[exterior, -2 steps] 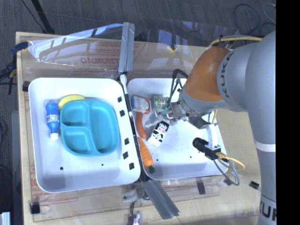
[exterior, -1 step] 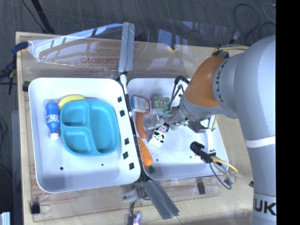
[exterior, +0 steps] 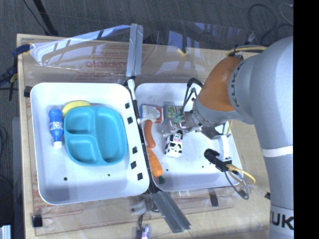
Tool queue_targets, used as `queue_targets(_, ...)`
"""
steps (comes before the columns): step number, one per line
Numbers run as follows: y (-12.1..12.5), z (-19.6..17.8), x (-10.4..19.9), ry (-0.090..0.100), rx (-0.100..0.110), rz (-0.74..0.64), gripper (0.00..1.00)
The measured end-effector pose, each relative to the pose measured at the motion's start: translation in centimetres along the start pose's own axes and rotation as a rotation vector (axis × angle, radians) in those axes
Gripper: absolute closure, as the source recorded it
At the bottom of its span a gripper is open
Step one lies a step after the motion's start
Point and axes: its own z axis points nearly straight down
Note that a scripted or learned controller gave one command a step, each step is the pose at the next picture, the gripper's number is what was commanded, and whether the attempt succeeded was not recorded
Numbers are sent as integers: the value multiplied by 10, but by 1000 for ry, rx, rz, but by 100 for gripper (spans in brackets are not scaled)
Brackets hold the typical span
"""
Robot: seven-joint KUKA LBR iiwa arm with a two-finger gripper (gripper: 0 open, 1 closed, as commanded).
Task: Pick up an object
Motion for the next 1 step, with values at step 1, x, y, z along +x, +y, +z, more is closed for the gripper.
queue_targets(1,-42,-137,63,-1,-4,-104,100)
